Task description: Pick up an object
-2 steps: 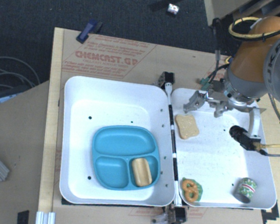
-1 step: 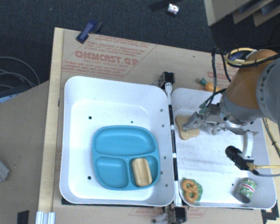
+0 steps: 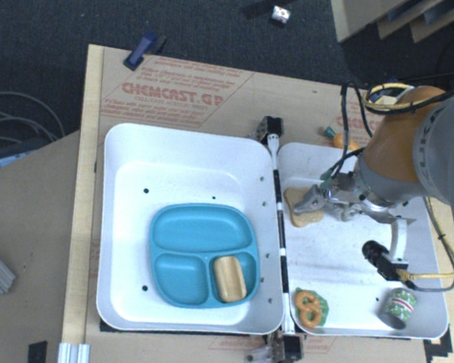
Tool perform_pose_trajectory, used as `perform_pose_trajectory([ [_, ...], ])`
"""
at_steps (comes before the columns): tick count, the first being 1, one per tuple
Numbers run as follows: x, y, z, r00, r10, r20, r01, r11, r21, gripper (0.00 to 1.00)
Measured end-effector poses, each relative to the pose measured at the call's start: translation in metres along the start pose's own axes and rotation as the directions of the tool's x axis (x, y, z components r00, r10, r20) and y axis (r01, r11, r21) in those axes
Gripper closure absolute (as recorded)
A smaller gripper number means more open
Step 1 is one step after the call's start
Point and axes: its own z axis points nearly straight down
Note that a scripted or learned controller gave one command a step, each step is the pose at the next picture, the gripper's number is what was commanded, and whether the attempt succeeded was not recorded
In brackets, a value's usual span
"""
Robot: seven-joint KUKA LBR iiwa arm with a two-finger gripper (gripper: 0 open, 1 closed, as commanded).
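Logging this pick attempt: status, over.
End effector in right bin, at tan piece by the bin's left wall. Grasp unconfirmed. Pretzel and green-white object apart, nearer front; not in the way.

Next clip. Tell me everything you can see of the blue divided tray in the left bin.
The blue divided tray, plastic by its look, lies flat on the floor of the shallow white left bin, toward that bin's near right part and turned slightly askew. It has rounded corners, a raised rim and three compartments: one wide one across the far side and two smaller ones on the near side. A golden-brown, bread-like roll lies in the near right compartment. Nothing else touches the tray besides the bin under it.
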Motion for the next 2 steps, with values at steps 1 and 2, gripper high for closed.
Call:
perform_pose_trajectory([
  [1, 0.0003, -0.002, -0.0002, 1.0, 0.0, 0.0, 0.0, 1.0, 0.0, 0.0],
  [2, -0.0009, 0.002, 0.0009, 1.0, -0.003, -0.002, 0.003, 1.0, 0.005, 0.0],
])
